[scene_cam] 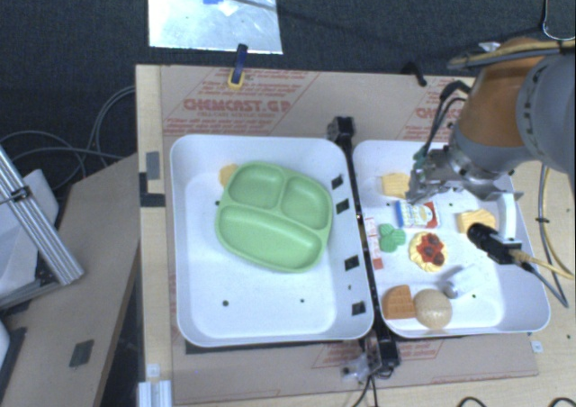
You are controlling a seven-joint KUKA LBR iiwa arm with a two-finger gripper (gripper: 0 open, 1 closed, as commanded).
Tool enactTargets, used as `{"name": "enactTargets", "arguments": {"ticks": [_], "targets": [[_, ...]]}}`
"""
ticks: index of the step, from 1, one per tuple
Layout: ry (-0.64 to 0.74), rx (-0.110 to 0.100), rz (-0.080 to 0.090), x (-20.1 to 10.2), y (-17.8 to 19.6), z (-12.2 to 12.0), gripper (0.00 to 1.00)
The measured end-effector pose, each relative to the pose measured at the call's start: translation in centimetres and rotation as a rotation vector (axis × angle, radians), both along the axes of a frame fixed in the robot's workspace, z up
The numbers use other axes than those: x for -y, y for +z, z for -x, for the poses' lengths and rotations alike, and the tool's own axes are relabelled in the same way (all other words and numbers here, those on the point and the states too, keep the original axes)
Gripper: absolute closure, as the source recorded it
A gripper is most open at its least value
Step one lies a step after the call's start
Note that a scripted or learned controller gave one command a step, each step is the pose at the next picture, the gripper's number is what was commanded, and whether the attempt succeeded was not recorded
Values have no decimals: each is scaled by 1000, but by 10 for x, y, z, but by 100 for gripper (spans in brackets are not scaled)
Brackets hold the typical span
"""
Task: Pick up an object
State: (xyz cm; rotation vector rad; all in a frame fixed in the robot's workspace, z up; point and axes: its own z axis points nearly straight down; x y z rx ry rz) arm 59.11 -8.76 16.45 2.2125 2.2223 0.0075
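The right bin (517,302) holds several toy foods. Among them are a yellow wedge (393,184), a red, white and blue packet (418,214), a green piece (390,237) and a yellow disc with red topping (427,250). There is also a yellow block (474,219), a brown toast slice (398,302), a beige ball (433,309) and a small pale piece (454,281). My gripper (419,191) hangs low over the bin's upper left part, just above the packet and beside the yellow wedge. Nothing shows as held.
The left bin (193,302) holds a green divided plate (273,214) with a small yellow piece (228,175) peeking out behind it. A black divider with clips (353,216) runs between the bins. The arm's body and cables (504,126) cover the right bin's upper right.
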Motion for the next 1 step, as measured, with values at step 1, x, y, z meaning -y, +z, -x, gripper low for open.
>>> {"name": "enactTargets", "arguments": {"ticks": [1], "targets": [[0, 0, 0, 0, 54, -2, 100]]}}
